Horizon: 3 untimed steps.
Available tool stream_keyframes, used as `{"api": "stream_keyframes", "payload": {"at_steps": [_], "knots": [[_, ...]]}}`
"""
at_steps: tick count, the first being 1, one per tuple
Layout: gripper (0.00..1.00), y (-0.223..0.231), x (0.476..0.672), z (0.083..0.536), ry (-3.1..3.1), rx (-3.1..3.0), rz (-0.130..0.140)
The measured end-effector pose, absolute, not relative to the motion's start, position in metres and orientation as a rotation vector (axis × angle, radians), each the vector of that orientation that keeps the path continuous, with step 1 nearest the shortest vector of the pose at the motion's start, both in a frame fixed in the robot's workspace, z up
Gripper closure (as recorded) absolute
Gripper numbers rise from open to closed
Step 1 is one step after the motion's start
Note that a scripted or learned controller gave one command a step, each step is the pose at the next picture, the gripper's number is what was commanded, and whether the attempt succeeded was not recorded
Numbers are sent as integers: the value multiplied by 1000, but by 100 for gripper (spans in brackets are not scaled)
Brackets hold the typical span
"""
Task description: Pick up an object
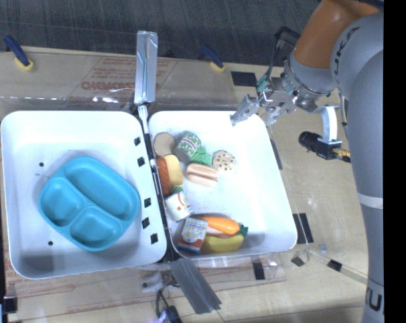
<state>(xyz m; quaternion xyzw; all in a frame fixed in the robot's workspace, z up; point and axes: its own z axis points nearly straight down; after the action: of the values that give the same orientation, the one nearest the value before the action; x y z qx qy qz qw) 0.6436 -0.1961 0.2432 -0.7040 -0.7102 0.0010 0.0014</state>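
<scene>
Gripper (255, 110): empty, fingers apart, above right bin (273, 200) far rim | advice: descend squarely over cookie (223, 161), clear of neighbours.

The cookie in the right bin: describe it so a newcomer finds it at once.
Start at the right bin, beside the one holding the blue tray. The cookie lies right of the hot dog. It alone is a pale round disc with dark specks.

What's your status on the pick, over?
Gripper above the right bin's far rim, holding nothing. Toy food piled on that bin's left side: hot dog, carrot, banana. Nothing in the way.
</scene>
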Motion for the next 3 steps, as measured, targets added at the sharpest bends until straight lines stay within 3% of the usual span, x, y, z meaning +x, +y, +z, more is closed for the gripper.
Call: {"api": "stream_keyframes", "payload": {"at_steps": [1,2,3], "knots": [[0,-180,611,95,-2190,-2242,7],[100,-180,613,108,-2199,-2239,4],[0,-180,613,107,-2198,-2239,4]]}}
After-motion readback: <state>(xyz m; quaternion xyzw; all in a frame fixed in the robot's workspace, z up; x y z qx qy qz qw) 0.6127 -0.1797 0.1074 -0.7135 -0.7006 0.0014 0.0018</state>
